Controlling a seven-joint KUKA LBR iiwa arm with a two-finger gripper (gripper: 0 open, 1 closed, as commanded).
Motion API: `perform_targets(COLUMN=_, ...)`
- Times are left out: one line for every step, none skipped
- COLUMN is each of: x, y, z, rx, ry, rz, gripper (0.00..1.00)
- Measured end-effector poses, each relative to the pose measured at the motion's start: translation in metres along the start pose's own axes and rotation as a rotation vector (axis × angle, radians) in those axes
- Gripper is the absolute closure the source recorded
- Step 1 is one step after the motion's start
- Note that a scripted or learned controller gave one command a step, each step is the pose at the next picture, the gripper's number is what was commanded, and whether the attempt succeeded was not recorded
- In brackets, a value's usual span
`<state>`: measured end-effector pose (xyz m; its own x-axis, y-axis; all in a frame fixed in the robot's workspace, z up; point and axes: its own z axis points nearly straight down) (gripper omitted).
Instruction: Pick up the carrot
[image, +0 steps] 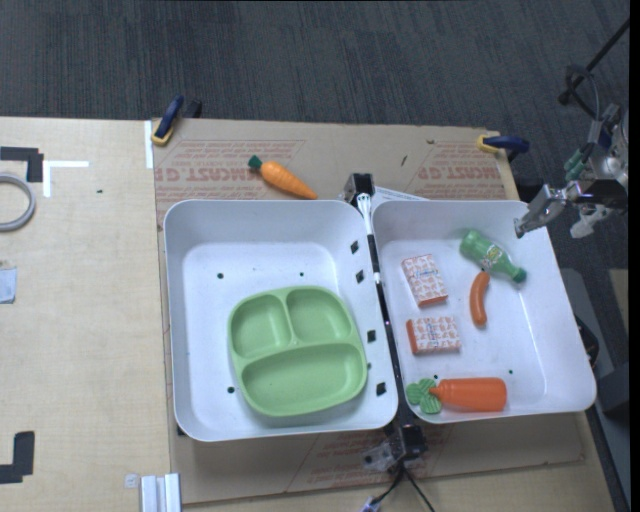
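A large orange carrot (470, 394) with green leaves lies along the front wall of the right bin (556, 300). A second, smaller carrot (283, 178) lies outside the bins on the cardboard behind the left bin. My gripper (556, 222) hovers over the right bin's far right corner, well away from both carrots. Its fingers stand apart with nothing between them.
In the right bin lie a green bottle (492, 255), an orange sausage (479, 298) and two pink snack boxes (424, 279) (434, 334). The left bin (195, 300) holds a green divided plate (298, 350). Blue clamps (168, 120) (505, 145) grip the cardboard's back edge.
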<state>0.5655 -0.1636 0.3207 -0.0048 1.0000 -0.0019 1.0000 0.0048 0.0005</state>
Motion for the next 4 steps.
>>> perform_targets(x=0.081, y=0.002, z=0.128, rx=0.001, ry=0.002, rz=-0.07, gripper=0.0)
perform_targets(x=0.019, y=0.011, z=0.172, rx=0.001, ry=0.001, rz=-0.032, gripper=0.0)
perform_targets(x=0.023, y=0.094, z=0.021, rx=-0.001, ry=0.0, rz=-0.178, gripper=0.0)
perform_targets(x=0.081, y=0.094, z=0.108, rx=0.0, ry=0.001, rz=-0.248, gripper=0.0)
